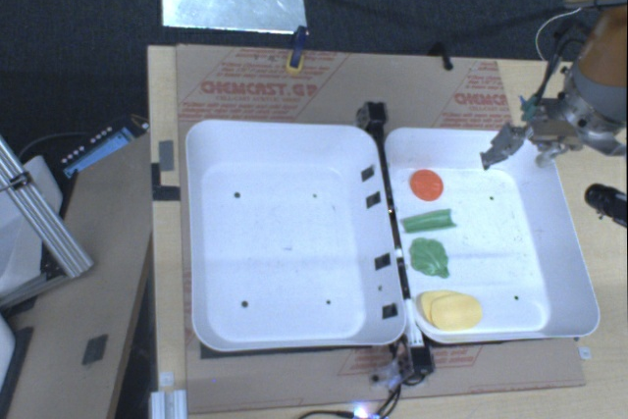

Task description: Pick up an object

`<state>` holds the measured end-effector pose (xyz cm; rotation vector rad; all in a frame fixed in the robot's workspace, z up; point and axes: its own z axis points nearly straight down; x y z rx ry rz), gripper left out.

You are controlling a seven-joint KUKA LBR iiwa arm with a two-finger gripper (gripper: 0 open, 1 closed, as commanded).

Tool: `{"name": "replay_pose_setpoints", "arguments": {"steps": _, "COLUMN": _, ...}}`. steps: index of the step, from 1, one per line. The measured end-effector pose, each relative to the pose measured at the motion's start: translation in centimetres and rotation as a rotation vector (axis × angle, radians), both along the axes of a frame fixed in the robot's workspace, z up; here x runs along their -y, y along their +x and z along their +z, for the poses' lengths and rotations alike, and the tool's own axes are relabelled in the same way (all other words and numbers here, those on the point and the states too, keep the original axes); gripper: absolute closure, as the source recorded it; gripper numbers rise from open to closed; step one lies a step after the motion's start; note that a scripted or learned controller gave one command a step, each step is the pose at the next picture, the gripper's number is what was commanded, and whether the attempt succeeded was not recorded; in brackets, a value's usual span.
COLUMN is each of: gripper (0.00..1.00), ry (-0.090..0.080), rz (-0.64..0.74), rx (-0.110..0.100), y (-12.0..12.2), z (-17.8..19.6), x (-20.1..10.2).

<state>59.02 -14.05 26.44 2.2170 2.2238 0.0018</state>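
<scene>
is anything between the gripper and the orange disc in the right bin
Nothing visible. The gripper hangs over the right bin; bare white floor lies between it and the orange disc. The green pieces lie beyond.

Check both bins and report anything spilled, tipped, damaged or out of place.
Nothing stands out. The right bin holds four items in a loose column near its left wall: an orange disc, a green bean pod, a green leafy piece and a yellow piece, all lying flat inside. The gripper hangs above that bin's far edge.
</scene>
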Motion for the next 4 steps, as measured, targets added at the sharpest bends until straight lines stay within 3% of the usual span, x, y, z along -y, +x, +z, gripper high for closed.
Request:
{"name": "replay_pose_setpoints", "arguments": {"steps": 1, "gripper": 1.00, "ry": 0.000, "rz": 0.003, "rx": 0.003, "y": 0.1, "z": 1.1, "x": 0.0}}
{"name": "replay_pose_setpoints", "arguments": {"steps": 2, "gripper": 1.00, "ry": -0.007, "rz": -0.005, "rx": 0.017, "y": -0.9, "z": 15.2, "x": 4.2}}
{"name": "replay_pose_setpoints", "arguments": {"steps": 3, "gripper": 1.00, "ry": -0.006, "rz": -0.003, "rx": 0.017, "y": -3.5, "z": 27.9, "x": 5.3}}
{"name": "replay_pose_setpoints", "arguments": {"steps": 4, "gripper": 1.00, "ry": 0.005, "rz": 0.000, "rx": -0.017, "y": -8.7, "z": 9.0, "x": 0.5}}
